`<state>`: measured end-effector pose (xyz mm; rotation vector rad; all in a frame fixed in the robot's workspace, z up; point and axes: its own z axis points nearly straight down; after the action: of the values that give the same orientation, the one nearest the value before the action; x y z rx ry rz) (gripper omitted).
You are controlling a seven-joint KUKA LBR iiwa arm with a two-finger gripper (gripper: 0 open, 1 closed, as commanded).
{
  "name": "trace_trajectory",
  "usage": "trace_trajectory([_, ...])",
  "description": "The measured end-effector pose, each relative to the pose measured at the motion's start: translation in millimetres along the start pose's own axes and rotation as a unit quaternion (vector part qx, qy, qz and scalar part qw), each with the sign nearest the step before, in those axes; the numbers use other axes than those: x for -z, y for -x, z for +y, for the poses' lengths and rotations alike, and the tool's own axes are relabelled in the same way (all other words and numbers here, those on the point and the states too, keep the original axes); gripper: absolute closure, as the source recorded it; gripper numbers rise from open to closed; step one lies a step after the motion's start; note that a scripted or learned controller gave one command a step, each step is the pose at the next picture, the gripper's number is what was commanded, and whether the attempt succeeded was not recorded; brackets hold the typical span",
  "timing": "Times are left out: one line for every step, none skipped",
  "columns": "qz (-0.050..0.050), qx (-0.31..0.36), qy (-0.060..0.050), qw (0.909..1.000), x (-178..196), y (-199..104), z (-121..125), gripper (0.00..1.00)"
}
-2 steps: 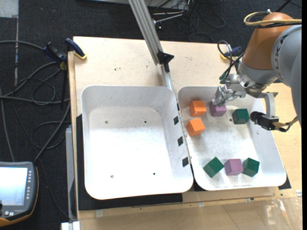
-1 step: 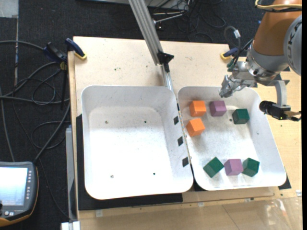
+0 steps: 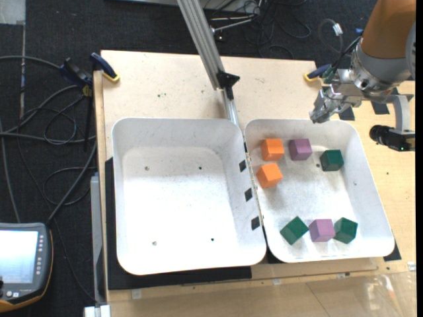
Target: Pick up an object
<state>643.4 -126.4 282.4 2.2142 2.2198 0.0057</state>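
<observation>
The right bin (image 3: 367,177) holds several small cubes. Two orange cubes (image 3: 271,148) (image 3: 269,174) lie near its left wall. A purple cube (image 3: 299,148) and a dark green cube (image 3: 331,159) sit toward the back. Along the front lie a green cube (image 3: 294,230), a purple cube (image 3: 322,229) and another green cube (image 3: 346,229). My gripper (image 3: 322,113) hangs above the bin's back rim, right of the purple cube and behind the dark green one, with nothing visible between its fingers.
The left bin (image 3: 132,177) lies beside the right one. A slanted metal bar (image 3: 201,32) runs down to the gap between the bins. Clamps (image 3: 106,68) (image 3: 317,73) sit on the bench's back corners. Cables lie to the left.
</observation>
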Motion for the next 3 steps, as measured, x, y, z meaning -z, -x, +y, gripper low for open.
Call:
trace_trajectory([0.001,0.001,-0.004,1.0,-12.7,-39.3,-16.0,1.0])
trace_trajectory([0.002,0.002,-0.005,1.0,-28.5,-88.0,-30.8,1.0])
trace_trajectory([0.002,0.002,-0.004,1.0,-23.7,-133.7,-57.0,1.0])
